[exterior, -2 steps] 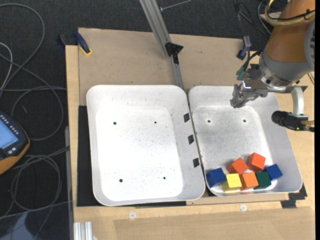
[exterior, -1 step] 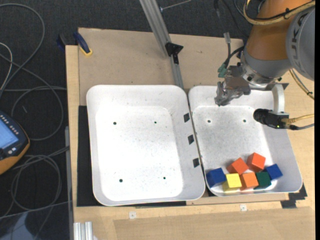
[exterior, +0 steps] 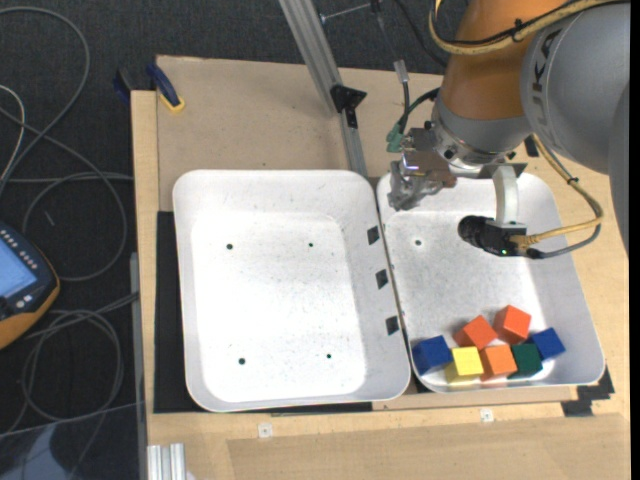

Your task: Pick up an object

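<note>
From where I stand, the grey arm with its orange band (exterior: 500, 38) comes in from the upper right of the frame, and its two-finger metal gripper (exterior: 408, 190) hangs over the top left corner of the right-hand shallow white plastic bin (exterior: 570, 298), close to the seam between the two bins. Whether its jaws are released or clenched, I cannot tell; nothing shows between them.

The small coloured blocks all lie huddled in the lower part of that right bin, well apart from the gripper. A blue cube (exterior: 431, 352) sits at the left of the cluster, with a yellow cube (exterior: 467, 362) just beside it. Two orange cubes (exterior: 478, 331) (exterior: 499, 360) lie in the middle, a red-orange cube (exterior: 516, 321) stands toward the upper right, a dark green cube (exterior: 526, 357) is near the bin's lower rim, and a second blue cube (exterior: 547, 343) ends the group at the right.

The left-hand shallow white plastic bin (exterior: 200, 268) fills the middle left of the frame.
</note>
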Robot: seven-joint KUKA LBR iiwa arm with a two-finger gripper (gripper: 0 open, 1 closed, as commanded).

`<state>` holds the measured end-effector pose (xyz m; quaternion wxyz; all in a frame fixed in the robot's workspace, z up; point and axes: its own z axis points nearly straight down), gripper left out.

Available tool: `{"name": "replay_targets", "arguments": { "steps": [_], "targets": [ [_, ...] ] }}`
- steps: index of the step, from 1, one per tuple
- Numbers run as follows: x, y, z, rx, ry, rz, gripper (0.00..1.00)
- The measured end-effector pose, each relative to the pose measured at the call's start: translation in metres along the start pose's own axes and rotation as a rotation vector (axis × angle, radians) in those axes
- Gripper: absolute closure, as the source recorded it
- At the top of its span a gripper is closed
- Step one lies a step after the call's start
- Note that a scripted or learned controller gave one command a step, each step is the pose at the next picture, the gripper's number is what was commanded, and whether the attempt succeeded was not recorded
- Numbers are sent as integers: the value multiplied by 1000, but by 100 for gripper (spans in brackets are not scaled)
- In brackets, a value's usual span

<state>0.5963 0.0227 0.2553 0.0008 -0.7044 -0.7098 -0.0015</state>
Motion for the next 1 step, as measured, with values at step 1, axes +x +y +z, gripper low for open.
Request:
{"name": "replay_targets", "arguments": {
  "steps": [1],
  "targets": [
    [44, -11, 6, 3, -1, 2, 100]
  ]
}}
